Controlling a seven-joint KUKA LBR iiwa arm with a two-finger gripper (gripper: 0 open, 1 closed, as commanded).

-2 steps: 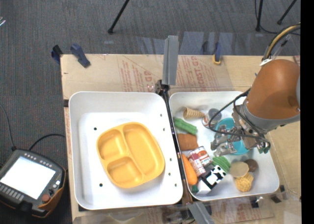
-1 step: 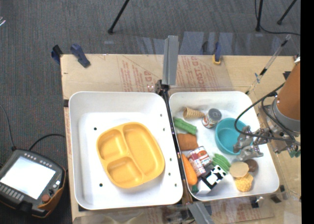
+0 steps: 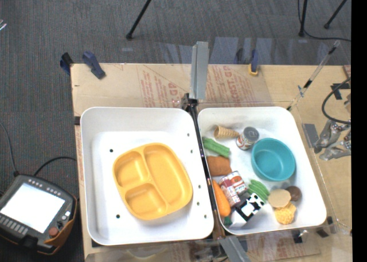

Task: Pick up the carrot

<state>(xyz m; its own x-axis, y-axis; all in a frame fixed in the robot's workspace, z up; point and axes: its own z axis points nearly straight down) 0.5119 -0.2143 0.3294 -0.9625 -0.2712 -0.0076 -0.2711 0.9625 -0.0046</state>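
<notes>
The carrot (image 3: 221, 197) is orange with a green top at its near end. It lies lengthwise in the right bin (image 3: 303, 140), close against that bin's left wall near the front. A red-and-white can (image 3: 233, 186) lies right beside it on the right. A brown bun-like piece (image 3: 218, 166) sits just behind it, and a black-and-white box (image 3: 250, 206) lies to its front right.
The right bin also holds a teal bowl (image 3: 273, 159), a cone (image 3: 226, 133), a small tin (image 3: 248, 138), green pieces (image 3: 217, 147) and round foods at the front right (image 3: 284, 204). A yellow divided plate (image 3: 152, 180) lies in the left bin (image 3: 92, 140).
</notes>
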